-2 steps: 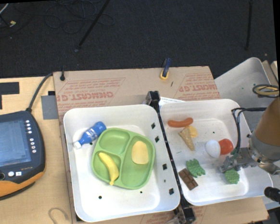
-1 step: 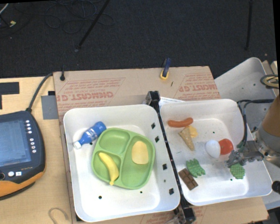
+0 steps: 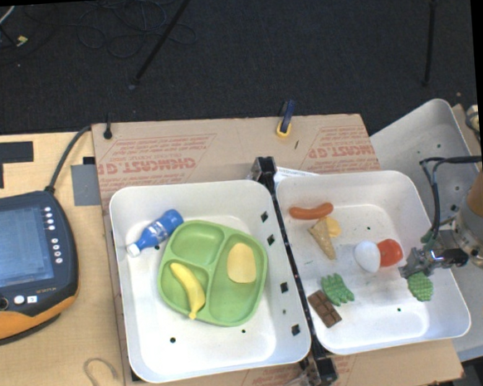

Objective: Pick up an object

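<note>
Two white bins sit side by side, and we start at the near edge of the right bin (image 3: 452, 325). Nearest us in it lies a brown chocolate bar (image 3: 324, 308), its long axis running diagonally from far left to near right, with a small green leafy piece (image 3: 336, 289) just beyond it. Over at the right wall sits a second green leafy piece (image 3: 420, 287), and the gripper (image 3: 424, 260) hangs directly at its far side, so close that the two seem to touch. We judge this piece to be the likely target: it lies just on the near side of the fingertips, so a short drop toward us would meet it. Whether the jaws are spread or closed we cannot tell, since the dark fingers blur together. Left of the gripper rest a white egg (image 3: 366, 255) and a red piece (image 3: 389, 252), touching each other. Farther on come a cone-shaped yellow wedge (image 3: 323, 236) and then a sausage (image 3: 311, 212), lying left to right. Off in the left bin (image 3: 154, 353), a green divided plate (image 3: 234, 313) holds a banana (image 3: 188, 289), well away from the arm.
</note>
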`<state>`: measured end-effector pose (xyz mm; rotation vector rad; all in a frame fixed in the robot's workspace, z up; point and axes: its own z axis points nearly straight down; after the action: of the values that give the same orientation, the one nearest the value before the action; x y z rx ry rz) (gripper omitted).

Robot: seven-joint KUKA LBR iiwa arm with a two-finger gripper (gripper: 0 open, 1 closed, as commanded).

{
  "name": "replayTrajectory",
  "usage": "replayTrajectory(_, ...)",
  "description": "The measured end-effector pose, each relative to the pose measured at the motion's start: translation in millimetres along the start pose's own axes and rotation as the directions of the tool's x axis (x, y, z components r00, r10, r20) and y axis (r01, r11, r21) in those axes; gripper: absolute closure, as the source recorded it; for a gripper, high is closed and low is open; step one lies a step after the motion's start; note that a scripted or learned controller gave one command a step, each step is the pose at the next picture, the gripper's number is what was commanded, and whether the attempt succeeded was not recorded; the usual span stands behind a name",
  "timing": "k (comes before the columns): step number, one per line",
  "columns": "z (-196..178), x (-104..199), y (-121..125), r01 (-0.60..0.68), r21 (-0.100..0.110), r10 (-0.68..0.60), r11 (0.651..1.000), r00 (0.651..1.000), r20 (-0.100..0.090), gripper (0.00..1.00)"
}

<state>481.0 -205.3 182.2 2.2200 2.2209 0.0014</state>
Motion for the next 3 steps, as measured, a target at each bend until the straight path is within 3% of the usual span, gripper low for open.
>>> replayTrajectory(1,-48.1,-1.0,0.9,0.0,-0.001,0.0,1.0,1.0,0.0,1.0)
replayTrajectory(3,-39.0,86.3,46.6,0.004,0.003,-0.004,1.0,1.0,-0.002,1.0)
